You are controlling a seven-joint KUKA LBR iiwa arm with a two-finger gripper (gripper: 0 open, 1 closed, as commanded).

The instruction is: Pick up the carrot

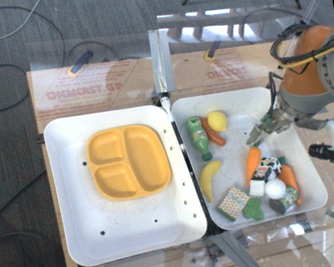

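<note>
An orange carrot [253,162] lies tilted in the right bin [232,102], its top end pointing up and right. My gripper [260,132] hangs just above and to the right of that top end, near the bin's right side. A second orange carrot [289,178] lies by the bin's right wall, partly behind other toys. A smaller orange-red carrot-like piece [215,135] rests beneath the lemon [216,121]. Nothing shows in the gripper's grasp.
The right bin also holds a green bottle [198,137], banana [208,178], patterned box [233,202], green broccoli [253,210], white ball [274,190] and a black-and-white carton [264,170]. A yellow divided plate [128,162] sits in the left bin [83,240].
</note>
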